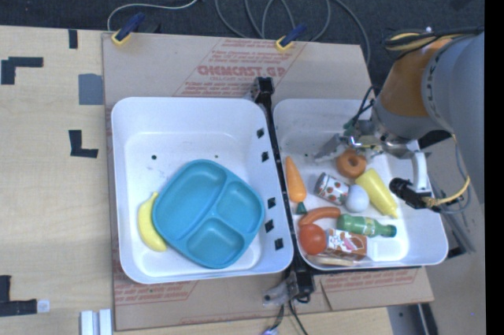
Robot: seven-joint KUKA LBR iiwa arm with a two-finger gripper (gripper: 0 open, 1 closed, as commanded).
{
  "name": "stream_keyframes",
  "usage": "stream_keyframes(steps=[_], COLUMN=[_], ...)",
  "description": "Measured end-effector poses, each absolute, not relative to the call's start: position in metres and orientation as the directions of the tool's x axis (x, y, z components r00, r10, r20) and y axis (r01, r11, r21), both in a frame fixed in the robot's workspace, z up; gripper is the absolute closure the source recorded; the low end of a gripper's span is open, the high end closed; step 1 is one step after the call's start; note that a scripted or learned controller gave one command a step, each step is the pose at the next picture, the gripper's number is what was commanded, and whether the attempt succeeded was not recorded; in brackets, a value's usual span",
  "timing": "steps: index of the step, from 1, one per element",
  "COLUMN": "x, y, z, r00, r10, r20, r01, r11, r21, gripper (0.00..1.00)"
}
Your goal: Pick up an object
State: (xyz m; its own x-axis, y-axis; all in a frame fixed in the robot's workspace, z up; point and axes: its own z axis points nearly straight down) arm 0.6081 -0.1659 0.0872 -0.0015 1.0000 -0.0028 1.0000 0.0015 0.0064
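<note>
A: Where is the hand [340, 146]?
B: In the right bin [299, 117], just above the donut [351, 164]. Whether it grips anything, I cannot tell.
A: The left bin [130, 120]?
B: Blue plate [209, 213], banana [148, 225] beside it.

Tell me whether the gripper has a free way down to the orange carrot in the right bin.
Probably yes. The orange carrot lies uncovered by the divider, with bare bin floor between it and the gripper.

A robotics lab bench

The place looked like a test lab: two white bins [126, 136] clamped on a cardboard sheet [228, 69], black tape marks [79, 144] on the wooden bench [47, 191], loose cables [276, 2], and toy food [339, 207] for trials
</note>
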Motion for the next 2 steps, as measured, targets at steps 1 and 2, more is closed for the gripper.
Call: stream_keyframes(steps=[1, 2], x=[0.672, 0.611], y=[-0.154, -0.133], z=[0.121, 0.084], r00=[-0.004, 0.000], r10=[1.000, 1.000], r20=[-0.002, -0.002], r01=[1.000, 1.000], r11=[0.004, 0.000], r21=[0.006, 0.001], gripper=[0.00, 0.00])
